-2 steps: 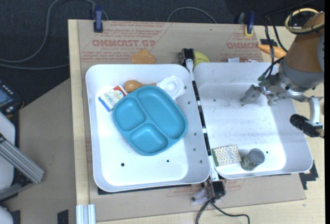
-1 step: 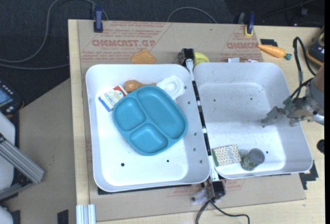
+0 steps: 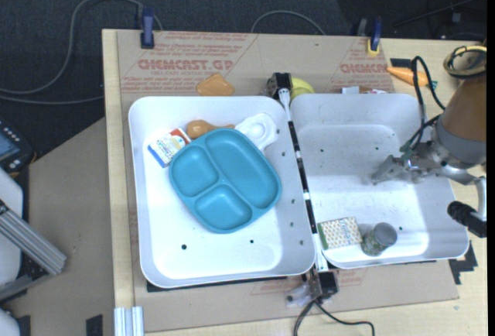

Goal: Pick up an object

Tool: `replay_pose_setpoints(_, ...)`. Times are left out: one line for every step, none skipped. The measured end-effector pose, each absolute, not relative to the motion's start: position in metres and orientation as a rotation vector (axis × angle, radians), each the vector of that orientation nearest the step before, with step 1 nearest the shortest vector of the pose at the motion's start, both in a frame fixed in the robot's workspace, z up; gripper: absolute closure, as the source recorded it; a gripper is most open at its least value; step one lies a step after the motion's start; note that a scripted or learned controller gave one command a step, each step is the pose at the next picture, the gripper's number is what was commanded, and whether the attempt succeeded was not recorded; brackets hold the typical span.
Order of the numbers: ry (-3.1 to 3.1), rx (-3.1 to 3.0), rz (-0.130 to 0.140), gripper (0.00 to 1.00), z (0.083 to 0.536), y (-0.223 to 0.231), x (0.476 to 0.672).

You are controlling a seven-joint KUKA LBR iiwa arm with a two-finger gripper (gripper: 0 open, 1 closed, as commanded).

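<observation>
Presently, the gripper (image 3: 380,173) is seen low over the right bin (image 3: 349,114), reached in from the right on the grey arm (image 3: 464,125); whether its tips are spread or pressed together cannot be told, and nothing is seen pinched. No object is held, so the step in hand is judged to be the approach, before any grasp. Nearest candidates are noted at the front of the same bin: a patterned packet (image 3: 339,232) and, just beside it, a grey round thing (image 3: 379,238); bare floor lies under the tool. For the next move, a shift toward the front of the bin and a descent over one of these would be called for. In the left bin (image 3: 147,195) a blue tray (image 3: 223,179) with three compartments is recorded, with a small carton (image 3: 168,147), an orange lump (image 3: 199,128) and a white piece (image 3: 258,128) at its far side. Behind the bins, on the board (image 3: 186,60), an orange item (image 3: 215,84), a yellow item (image 3: 302,87) and two blue clamps (image 3: 146,26) are listed. Writing: "CHEMCAST" is read in red on the board, repeated behind the right bin; carton print is too small to be read.
</observation>
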State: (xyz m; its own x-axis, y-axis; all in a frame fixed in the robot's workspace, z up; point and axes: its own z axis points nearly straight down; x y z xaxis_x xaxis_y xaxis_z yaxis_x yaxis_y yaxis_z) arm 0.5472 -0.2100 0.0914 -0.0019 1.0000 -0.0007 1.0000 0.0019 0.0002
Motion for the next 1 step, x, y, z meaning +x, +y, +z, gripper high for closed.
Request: replay_pose_setpoints(2.219,2.218,0.002,1.0,0.1049,-0.2106,0.547)
